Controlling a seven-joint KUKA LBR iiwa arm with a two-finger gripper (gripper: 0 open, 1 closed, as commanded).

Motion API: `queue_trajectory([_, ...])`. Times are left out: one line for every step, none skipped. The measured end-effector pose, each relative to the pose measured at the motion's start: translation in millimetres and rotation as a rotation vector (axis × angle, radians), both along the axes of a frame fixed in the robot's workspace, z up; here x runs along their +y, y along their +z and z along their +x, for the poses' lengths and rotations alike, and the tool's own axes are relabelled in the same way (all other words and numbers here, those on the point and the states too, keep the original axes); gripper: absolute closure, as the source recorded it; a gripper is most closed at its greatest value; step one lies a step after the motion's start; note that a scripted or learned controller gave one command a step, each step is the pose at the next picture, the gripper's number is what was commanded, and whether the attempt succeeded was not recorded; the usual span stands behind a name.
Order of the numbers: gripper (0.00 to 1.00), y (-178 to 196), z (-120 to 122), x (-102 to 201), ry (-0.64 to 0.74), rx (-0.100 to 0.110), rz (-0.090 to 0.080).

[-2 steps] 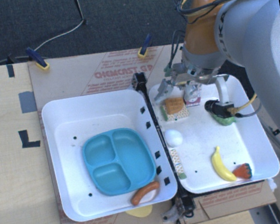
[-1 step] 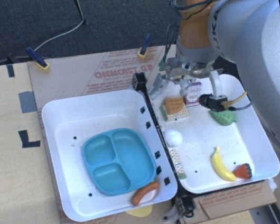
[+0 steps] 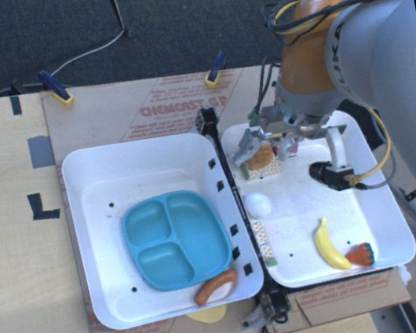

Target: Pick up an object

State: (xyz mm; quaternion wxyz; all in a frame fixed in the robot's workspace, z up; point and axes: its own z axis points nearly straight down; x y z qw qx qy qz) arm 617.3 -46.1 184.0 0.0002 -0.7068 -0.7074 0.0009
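Now, gripper (image 3: 268, 145) hovering at upper left of right bin (image 3: 382, 250), right over brown bread-like item (image 3: 261, 162); whether item is sitting between gripper's tips, cannot tell. Best going straight down, centring before closing. Bin wall crowding left side; open floor lying lower right, toward banana (image 3: 330, 246).

Dark carpet floor (image 3: 25, 34) beyond pale wood bench (image 3: 17, 259).
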Motion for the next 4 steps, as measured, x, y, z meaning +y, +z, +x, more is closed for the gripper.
queue_trajectory([0.0,0,37,-21,0.0,-0.001,0.001])
queue_trajectory([0.0,-98,47,-59,0.0,0.002,0.002])
queue_trajectory([0.0,-99,49,-50,-0.002,0.007,-0.001])
queue_trajectory([1.0,-90,50,-50,-0.001,0.007,-0.001])
